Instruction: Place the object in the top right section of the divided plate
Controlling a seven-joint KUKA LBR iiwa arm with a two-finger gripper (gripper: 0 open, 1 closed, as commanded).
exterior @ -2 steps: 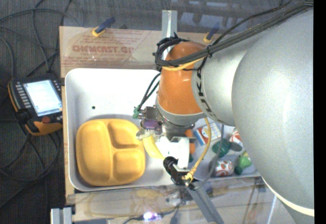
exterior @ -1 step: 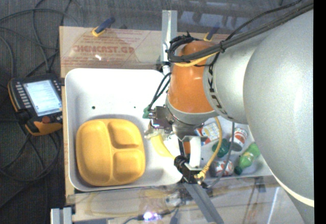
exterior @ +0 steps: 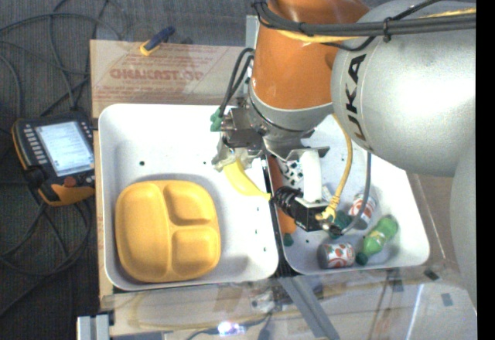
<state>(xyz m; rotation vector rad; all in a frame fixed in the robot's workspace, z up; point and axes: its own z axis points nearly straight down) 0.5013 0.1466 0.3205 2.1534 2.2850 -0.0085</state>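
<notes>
Yellow, smooth and curved, a banana (exterior: pixel 241 176) is seen beneath the claw (exterior: pixel 246 151) over the left bin (exterior: pixel 155 118); its grip cannot be told. The moulded divided plate (exterior: pixel 168 230) lies nearby.

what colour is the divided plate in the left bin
Yellow all over, plain with no pattern: the divided plate, seen clearly in the camera view.

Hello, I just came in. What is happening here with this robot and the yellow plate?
A KUKA arm reaches over two white bins. Its end effector hangs above the left bin, near the divider, with a yellow banana-like object right beneath it; whether it is gripped, I cannot tell. The yellow divided plate lies in the left bin, with nothing on it yet. Cans and a green bottle lie in the right bin.
</notes>
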